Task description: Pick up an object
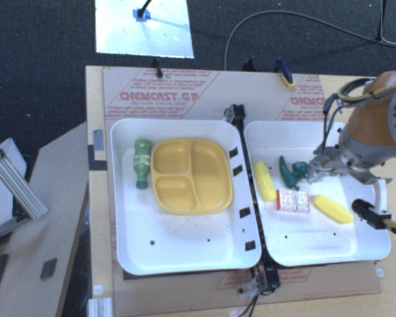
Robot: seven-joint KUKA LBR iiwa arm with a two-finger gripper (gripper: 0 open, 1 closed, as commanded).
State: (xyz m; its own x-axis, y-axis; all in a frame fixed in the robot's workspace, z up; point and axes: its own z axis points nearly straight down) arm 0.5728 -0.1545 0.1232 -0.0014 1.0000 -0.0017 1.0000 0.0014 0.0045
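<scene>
In the right bin (297, 129) lie a yellow corn cob (264, 180) by the left wall, a dark teal toy (291, 171), a small red and white box (293, 201) and a second corn cob (332, 209). My gripper (317, 170) is low over the right bin, just right of the teal toy and close to touching it. The grey arm with its orange band (383, 114) reaches in from the right. In the left bin (178, 125) a green bottle (142, 163) lies beside a yellow divided plate (190, 176).
A black divider with clips (246, 177) runs between the two bins. Cables (330, 121) loop near the arm's wrist. Beyond the bench's far edge a grey sheet (143, 18) lies on the dark floor. A metal rail (10, 180) stands at the left.
</scene>
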